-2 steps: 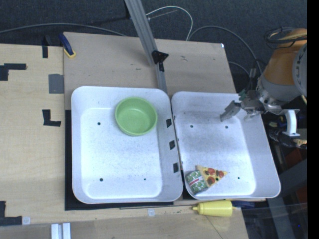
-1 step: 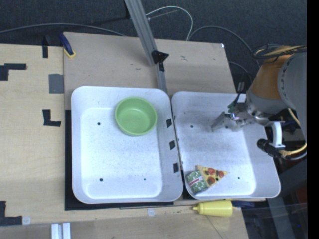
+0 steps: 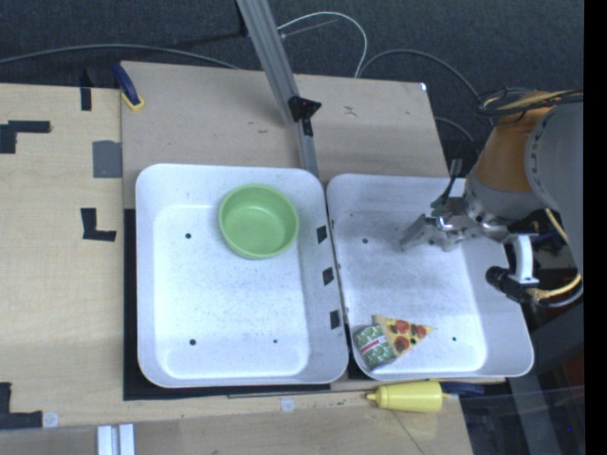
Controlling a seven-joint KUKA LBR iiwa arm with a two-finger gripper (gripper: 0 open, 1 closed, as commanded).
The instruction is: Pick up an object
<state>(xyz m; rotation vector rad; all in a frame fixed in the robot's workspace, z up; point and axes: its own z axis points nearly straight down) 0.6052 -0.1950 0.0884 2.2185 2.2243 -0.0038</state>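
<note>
At the near edge of the tabletop (image 3: 57,282) lies a yellow bottle (image 3: 410,396) on its side, just outside the front rim of the right bin (image 3: 493,349).

A little farther back, in the near left corner of the right bin, lie two small things close together. One is a toy pizza slice (image 3: 406,332) with red dots on it. The other is a small green and white packet (image 3: 373,347). They touch or nearly touch, and the packet sits just left of the slice.

The left bin (image 3: 152,282) sits side by side with the right bin, and their rims meet in the middle. The near part of the left bin shows its white floor with a few dark dots.

Farther back, over the right bin, hangs the gripper (image 3: 424,231). Its fingers are spread apart and nothing is between them. They point left and down toward the white floor of the bin. The gripper is well apart from the pizza slice and the packet. The grey arm (image 3: 560,159) with its orange band (image 3: 503,154) comes in from the right.

In the far part of the left bin stands a green bowl (image 3: 258,221), right side up.

Behind the bins, a grey metal bar (image 3: 270,50) slants across the tabletop, and thin cables (image 3: 332,22) curl over the dark floor (image 3: 427,8).
</note>
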